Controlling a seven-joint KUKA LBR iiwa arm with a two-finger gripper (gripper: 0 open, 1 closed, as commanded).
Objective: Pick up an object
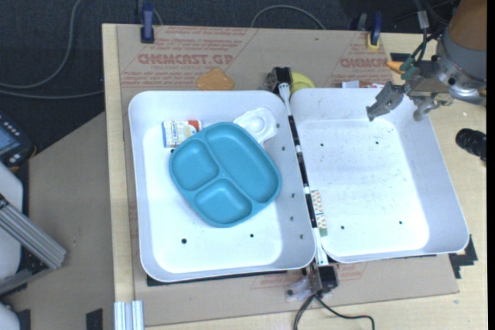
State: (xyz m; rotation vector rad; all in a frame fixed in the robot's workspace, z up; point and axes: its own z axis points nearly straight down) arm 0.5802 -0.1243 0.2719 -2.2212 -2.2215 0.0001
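The grey two-finger gripper (399,103) hangs over the far right corner of the right shallow white bin (433,189), its jaws spread apart with nothing between them. Everything worth picking lies in the left shallow white bin (147,189): a blue plastic divided tray with three compartments (224,174) sits near the middle, a small white carton with red and blue print (179,131) lies at its far left edge, partly tucked under it, and a white round-lidded container (257,123) rests just beyond its far right rim. To do this step well, I judge the arm should cross over the divider between the bins, keep the jaws wide, and descend onto a narrow edge, such as the tray's rim or the carton's exposed end, rather than a broad flat face
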